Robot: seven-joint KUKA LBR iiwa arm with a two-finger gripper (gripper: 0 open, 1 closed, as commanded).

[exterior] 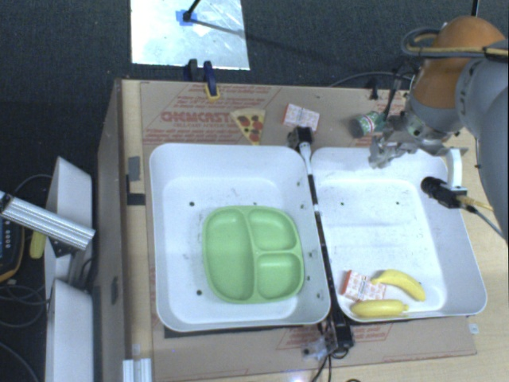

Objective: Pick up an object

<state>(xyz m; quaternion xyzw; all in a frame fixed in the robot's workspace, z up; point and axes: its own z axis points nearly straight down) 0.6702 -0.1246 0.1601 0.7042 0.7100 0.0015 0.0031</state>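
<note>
My gripper (382, 156) hangs over the far rim of the right bin (398, 221), near its back left corner, with nothing visibly in it. At that bin's near edge, well away from the gripper, lie a yellow banana (402, 283), a second yellow banana-like piece (378, 309) and a red-and-white packet (359, 285). In the left bin (175, 181) rests a green divided plate (253, 253).
A small greenish-white cylinder (367, 123) sits just left of the wrist at the back of the bench. Behind the bins lie a toy pizza slice (249, 124) and a small printed card (301, 116). A dark divider (314, 205) runs between the bins.
</note>
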